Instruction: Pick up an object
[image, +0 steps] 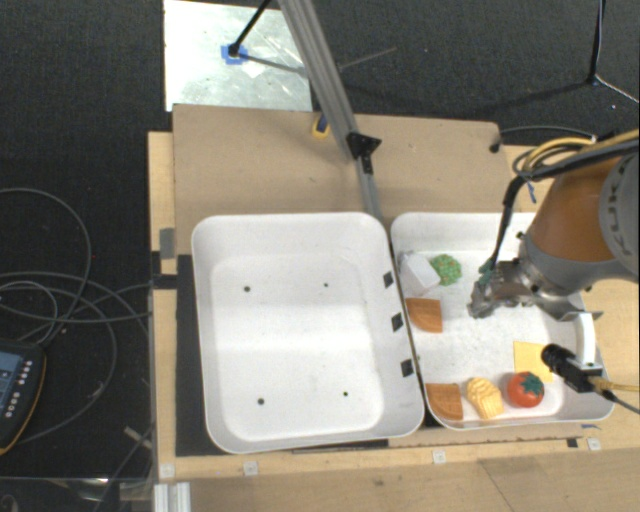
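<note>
The gripper hangs over the middle of the right bin, above bare floor; whether it is spread or pressed together cannot be told. Near the bin's far left corner lie a white block and a green ball. An orange wedge sits by the left wall. Along the near edge lie a brown piece, a yellow corn-like piece and a red tomato, with a yellow square just behind. No writing is legible.

Lighting is even and fairly bright from overhead. The white bins read near overexposed, with surface detail washed out. Shadows are soft and short along the bin rims. A glossy sheet at top shows glare. Focus is moderately soft throughout; small items lack crisp edges.
</note>
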